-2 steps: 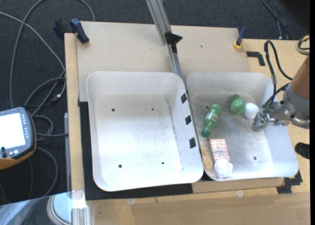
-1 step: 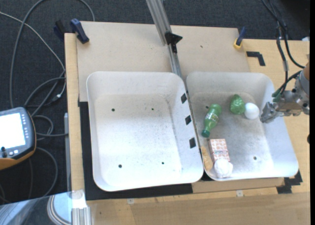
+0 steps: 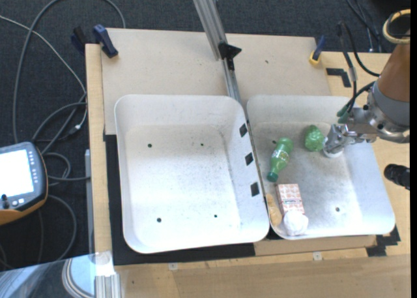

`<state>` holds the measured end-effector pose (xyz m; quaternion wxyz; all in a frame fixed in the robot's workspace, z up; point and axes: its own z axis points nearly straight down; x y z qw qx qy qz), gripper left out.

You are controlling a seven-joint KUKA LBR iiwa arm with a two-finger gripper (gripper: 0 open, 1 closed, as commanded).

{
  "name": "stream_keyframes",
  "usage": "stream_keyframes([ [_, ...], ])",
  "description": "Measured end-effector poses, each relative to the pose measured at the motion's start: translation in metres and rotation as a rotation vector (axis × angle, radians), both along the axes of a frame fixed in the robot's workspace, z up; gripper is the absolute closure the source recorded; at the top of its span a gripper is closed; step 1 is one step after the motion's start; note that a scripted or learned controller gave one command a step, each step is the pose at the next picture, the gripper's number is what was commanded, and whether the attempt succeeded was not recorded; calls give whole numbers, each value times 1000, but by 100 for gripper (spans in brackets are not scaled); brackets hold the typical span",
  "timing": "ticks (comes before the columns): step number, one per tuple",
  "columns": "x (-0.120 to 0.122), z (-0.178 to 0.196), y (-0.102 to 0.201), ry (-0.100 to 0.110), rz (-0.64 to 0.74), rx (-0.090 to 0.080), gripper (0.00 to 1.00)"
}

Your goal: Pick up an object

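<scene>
Three objects lie in the right bin. A green plastic bottle lies tilted near the bin's left side. A small crumpled green object sits toward the back. A red and white carton with a white end rests at the front edge. My gripper reaches in from the right and hangs low just right of the crumpled green object, close beside it. Nothing shows between its fingers.
The left bin stands beside the right one, with black clips along the divide. A metal pole rises from the bench behind the bins. Clamps sit at the bench's back corners. Cables run at the upper right.
</scene>
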<state>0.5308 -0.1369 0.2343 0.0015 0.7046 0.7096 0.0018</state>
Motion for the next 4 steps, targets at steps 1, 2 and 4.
stream_keyframes([
  [1, 16, -10, 49, 4, -1, 1, 100],
  [2, 33, -17, 97, 2, 0, 1, 100],
  [4, 57, 5, 194, 1, 0, 2, 100],
])
